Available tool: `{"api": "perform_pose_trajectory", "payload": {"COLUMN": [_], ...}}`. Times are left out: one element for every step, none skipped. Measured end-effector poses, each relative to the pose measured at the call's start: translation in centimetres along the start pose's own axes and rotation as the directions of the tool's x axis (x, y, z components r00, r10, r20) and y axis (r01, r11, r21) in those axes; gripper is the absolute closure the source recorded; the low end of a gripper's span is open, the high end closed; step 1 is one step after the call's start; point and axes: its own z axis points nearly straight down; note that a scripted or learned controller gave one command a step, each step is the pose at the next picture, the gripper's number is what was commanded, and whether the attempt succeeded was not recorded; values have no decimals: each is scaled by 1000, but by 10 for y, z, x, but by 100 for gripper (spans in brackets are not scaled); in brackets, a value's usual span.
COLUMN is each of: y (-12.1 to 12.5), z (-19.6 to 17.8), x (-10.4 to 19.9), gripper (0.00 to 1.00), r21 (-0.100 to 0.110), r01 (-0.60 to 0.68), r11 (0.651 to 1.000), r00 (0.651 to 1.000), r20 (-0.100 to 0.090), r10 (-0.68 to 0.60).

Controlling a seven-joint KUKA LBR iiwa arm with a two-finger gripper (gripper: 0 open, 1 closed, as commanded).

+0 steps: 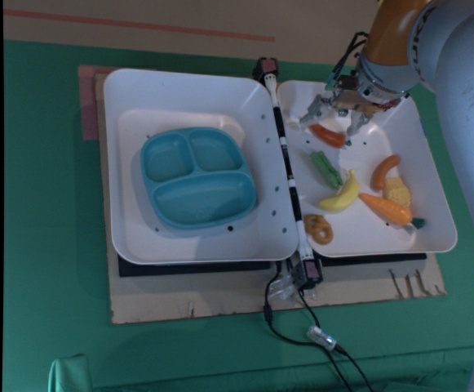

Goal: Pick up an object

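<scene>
over the right bin (pixel 432 219), my gripper (pixel 333 123) hangs with jaws spread, straddling the red-orange chili (pixel 328 135) without pinching it.

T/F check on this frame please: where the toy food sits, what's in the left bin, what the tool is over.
1. The blue three-compartment plastic plate lies in the left white bin. True.
2. The yellow toy banana lies on the blue plate. False: it lies in the right white bin.
3. The tool is above the red-orange toy sausage. True.
4. The orange toy carrot is in the left bin. False: right bin.
5. The green toy pod lies between the sausage and the banana. True.
</scene>
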Motion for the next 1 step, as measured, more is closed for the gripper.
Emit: {"api": "perform_pose_trajectory", "payload": {"y": [2], "z": [-12], "x": [-1], "gripper": [100], "r21": [-5], "r01": [-3], "r11": [1000], "r00": [1000], "r20": [2], "r10": [3]}}
